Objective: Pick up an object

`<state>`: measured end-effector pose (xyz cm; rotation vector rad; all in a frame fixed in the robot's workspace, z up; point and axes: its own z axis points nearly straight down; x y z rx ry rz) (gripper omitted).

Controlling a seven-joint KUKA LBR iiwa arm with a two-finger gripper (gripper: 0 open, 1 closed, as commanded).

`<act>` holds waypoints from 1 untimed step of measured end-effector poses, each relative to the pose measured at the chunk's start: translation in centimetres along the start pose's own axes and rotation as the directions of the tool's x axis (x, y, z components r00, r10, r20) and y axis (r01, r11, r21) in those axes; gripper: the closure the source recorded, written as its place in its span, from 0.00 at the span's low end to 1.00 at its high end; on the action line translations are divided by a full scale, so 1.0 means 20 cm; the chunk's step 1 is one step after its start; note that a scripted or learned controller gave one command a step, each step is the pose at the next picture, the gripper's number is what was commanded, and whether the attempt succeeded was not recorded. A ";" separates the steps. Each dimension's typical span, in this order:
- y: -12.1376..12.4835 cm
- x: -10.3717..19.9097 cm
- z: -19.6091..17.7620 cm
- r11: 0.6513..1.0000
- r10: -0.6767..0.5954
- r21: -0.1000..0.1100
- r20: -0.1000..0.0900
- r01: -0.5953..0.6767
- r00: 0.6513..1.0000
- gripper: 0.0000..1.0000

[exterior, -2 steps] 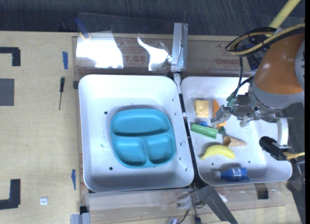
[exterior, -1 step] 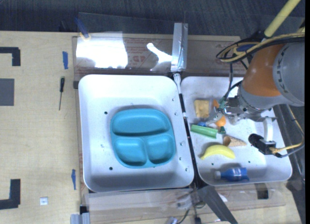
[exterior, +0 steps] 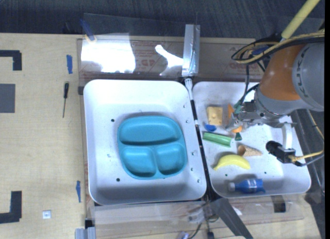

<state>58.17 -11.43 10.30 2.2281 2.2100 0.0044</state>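
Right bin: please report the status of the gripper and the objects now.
Gripper low in right bin, near the cheese. Nothing seen held. Banana, green marker, blue bottle lie loose. Blue tray in left bin.

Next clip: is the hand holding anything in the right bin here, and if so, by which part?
It cannot be told. The hand is low in the right bin, among the small items beside the yellow block, but nothing clearly shows in its grip.

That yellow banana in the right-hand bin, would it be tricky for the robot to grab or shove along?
The banana looks smooth and glossy, probably a plastic toy, so likely light and a bit slippery. Its curved shape lying flat suggests it may spin rather than slide straight when pushed. The blue bottle lies close by, so a push might bump it.
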 end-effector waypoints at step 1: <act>0.02 0.25 -0.66 0.995 -0.097 -0.010 0.000 0.097 0.995 1.00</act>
